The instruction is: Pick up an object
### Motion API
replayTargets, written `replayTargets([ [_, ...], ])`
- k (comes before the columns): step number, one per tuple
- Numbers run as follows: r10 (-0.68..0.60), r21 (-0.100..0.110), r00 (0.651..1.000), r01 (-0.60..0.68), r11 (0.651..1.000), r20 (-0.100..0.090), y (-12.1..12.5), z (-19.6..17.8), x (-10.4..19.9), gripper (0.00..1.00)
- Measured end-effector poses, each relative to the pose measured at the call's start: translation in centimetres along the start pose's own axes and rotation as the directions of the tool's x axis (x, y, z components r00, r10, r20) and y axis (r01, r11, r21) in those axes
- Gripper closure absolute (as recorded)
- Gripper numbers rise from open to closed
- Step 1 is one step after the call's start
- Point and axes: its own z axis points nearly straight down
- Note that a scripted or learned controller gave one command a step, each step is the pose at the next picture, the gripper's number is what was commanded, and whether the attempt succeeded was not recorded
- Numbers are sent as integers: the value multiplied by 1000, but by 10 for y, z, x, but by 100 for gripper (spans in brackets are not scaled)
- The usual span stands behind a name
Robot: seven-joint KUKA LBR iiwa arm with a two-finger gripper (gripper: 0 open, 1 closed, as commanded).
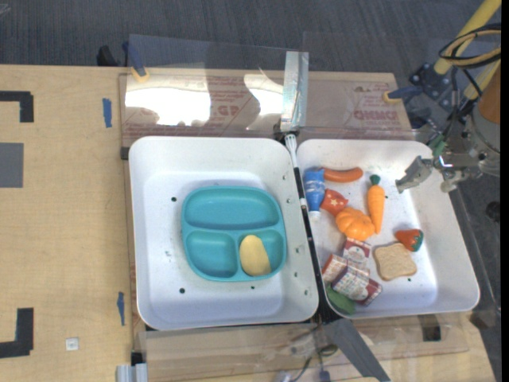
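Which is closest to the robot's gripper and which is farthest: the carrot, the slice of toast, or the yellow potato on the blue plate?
Measured from the gripper at the right bin's upper right:
1. Carrot, upright in the right bin, just left of the gripper.
2. Slice of toast, lower in the right bin.
3. Yellow potato, in the blue plate's lower right compartment, in the left bin.

Blue tape (106, 111) (short strip) on wooden bench (56, 213).

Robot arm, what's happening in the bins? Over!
Two-finger gripper open, holding nothing, above right bin far edge. Orange toy carrot nearest, untouched. Nothing between them.
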Motion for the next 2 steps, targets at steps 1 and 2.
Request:
replayTargets([
  [1, -265, -8, 964, 265, 964, 5, 34, 136, 8, 0],
  [2, -262, -13, 965, 262, 965, 7, 36, 124, 7, 100],
])
